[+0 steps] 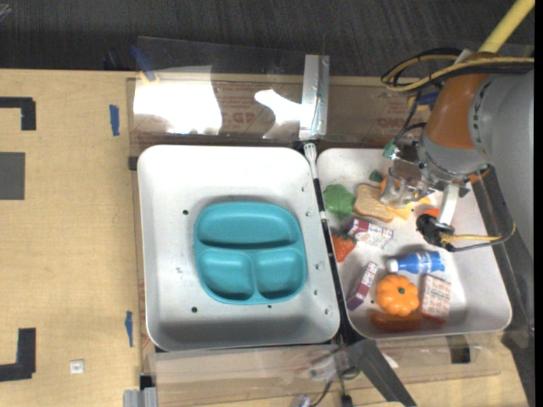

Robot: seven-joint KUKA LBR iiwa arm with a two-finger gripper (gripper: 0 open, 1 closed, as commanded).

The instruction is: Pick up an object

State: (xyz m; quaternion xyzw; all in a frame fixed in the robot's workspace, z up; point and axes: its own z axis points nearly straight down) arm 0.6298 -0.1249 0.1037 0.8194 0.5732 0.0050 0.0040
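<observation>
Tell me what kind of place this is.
Most likely a robotics lab bench set up for grasping tests. A robot arm reaches over two white bins, one holding a teal divided tray, the other toy food such as a small pumpkin.

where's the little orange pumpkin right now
The orange pumpkin sits in the right bin, near its front edge, just below the blue-capped bottle and left of a red-and-white packet.

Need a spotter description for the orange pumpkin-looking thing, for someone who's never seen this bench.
Start at the right-hand white bin, the one packed with small items. Look along its near edge: the pumpkin sits between two small packets, below a blue-capped bottle. It is the only round, ribbed, orange object there.
</observation>
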